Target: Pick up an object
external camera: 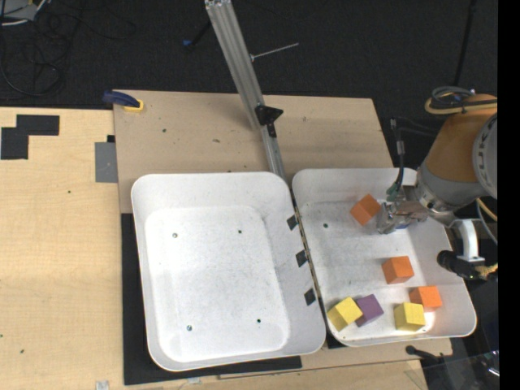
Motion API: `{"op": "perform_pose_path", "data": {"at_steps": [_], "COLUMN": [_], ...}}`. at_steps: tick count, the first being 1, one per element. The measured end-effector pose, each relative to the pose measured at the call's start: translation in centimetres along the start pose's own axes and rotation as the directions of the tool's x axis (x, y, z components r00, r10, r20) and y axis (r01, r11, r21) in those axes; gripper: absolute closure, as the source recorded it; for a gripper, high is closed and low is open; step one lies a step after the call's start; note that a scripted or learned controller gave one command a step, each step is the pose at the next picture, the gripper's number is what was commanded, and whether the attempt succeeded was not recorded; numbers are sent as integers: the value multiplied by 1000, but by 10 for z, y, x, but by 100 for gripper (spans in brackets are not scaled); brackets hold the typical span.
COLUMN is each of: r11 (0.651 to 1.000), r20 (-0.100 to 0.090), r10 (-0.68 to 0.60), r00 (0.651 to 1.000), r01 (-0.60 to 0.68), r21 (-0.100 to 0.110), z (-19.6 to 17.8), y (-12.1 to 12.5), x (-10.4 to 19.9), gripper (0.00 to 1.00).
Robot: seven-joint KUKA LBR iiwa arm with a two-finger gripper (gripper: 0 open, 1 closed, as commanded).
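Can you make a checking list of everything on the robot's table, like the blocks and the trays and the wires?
Surface: wooden bench with two white bins, left bin and right bin, side by side.
Job's things: all in the right bin: orange block beside the gripper, another orange block, a third orange block, two yellow blocks, a purple block.
Clutter: blue and yellow clamp at the bench's far corner.
Gripper: gripper low in the right bin.
Cables: dark wires on the floor behind.
Surroundings: slanted metal rail.

no readable text, labels or numbers anywhere.
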State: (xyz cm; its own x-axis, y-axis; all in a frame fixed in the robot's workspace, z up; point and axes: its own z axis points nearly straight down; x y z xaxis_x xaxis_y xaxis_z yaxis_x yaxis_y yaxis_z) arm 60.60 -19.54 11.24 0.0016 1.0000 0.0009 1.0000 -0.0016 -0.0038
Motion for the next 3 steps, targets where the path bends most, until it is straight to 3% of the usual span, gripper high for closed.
{"op": "perform_pose_path", "data": {"at_steps": [2,3], "r11": [1000,1000], "r20": [2,2], "r10": [-4,-4], "r00": [1000,1000], "r01": [4,4], "r21": [-7,-6], "z": [-96,-125], "y": [14,14], "x": [-1,-2], "gripper": [100,100]}}
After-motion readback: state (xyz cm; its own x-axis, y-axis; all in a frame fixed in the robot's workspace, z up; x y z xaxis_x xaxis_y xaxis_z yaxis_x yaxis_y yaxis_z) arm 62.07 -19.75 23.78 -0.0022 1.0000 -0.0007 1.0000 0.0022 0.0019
